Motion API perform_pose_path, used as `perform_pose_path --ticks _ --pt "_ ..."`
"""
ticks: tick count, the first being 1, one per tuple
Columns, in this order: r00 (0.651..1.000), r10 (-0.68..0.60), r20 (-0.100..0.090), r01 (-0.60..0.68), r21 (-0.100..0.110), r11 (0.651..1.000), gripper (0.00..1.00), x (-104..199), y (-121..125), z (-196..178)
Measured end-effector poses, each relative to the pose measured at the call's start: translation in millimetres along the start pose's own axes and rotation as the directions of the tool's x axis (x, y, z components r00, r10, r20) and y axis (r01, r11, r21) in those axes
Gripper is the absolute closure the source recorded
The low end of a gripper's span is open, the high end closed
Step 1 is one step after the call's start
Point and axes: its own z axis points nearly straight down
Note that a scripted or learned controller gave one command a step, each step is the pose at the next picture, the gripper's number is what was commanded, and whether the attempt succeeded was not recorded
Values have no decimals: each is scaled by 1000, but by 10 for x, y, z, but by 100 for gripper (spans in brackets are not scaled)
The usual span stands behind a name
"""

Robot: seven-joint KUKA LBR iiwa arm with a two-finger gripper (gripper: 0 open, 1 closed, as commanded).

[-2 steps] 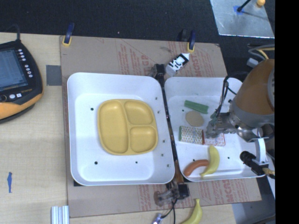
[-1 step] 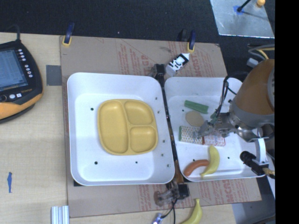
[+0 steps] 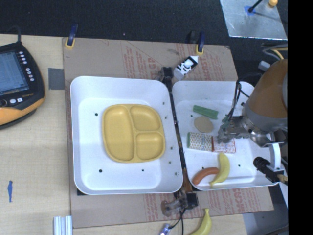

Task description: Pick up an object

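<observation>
The robot's hand (image 3: 226,132), its grip impossible to tell, hovers over a red-and-white patterned card (image 3: 225,146) beside a yellow banana (image 3: 222,169).

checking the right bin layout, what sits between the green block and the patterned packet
In the camera view, a round tan disc lies between the green block and the patterned packet, close to both.
</observation>
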Motion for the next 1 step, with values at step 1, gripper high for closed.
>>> perform_pose_path --ticks 1 --pt "1000 -1 0 1 0 1000 0 0 0 0"
